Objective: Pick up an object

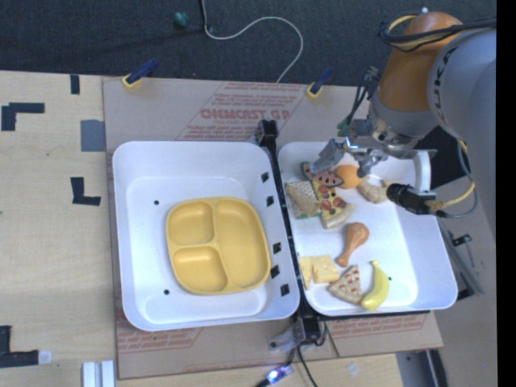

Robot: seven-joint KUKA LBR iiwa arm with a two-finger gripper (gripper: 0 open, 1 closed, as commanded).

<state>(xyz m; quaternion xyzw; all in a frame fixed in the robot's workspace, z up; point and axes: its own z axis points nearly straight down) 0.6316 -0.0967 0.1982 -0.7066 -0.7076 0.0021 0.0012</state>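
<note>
My gripper [347, 158] hangs over the back of the right bin [419, 248], its two fingers spread apart and open. Just below and between them lies a small orange ball [348, 176], not gripped. A pizza slice [329, 198] and a brown bread piece [301, 198] lie to the left of it. A beige lump [372, 190] sits to its right. Nearer the front are a chicken drumstick [353, 239], cheese cubes [318, 269], a second small pizza slice [347, 285] and a banana [375, 287].
The left bin [137, 216] holds a yellow divided plate [218, 244]. Black clips [266, 131] join the two bins along their shared wall. Both bins rest on cardboard [234, 111] on the bench.
</note>
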